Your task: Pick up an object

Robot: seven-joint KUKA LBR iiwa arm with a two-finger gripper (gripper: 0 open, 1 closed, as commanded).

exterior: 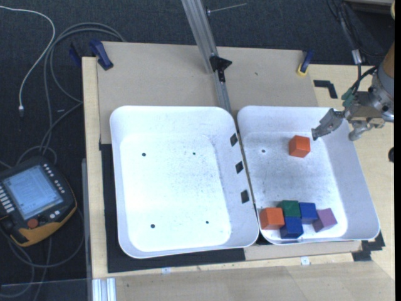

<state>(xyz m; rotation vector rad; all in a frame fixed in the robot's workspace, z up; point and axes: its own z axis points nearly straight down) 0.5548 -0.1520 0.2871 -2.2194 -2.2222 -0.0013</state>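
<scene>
Two-finger gripper (341,125) hangs above the right white bin's (351,168) upper right, fingers spread, nothing between them. A lone orange cube (299,147) sits nearby, apart from it.

Wooden bench (156,80) on dark carpet (125,11)

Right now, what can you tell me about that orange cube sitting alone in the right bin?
The orange cube is a small, solid-looking block with a matte face, lit top and darker sides. It rests flat on the floor of the right bin, in the upper half, turned slightly askew to the walls. Nothing touches it: the gripper hangs just to its upper right, apart from it, and the other blocks cluster at the bin's near edge.
</scene>
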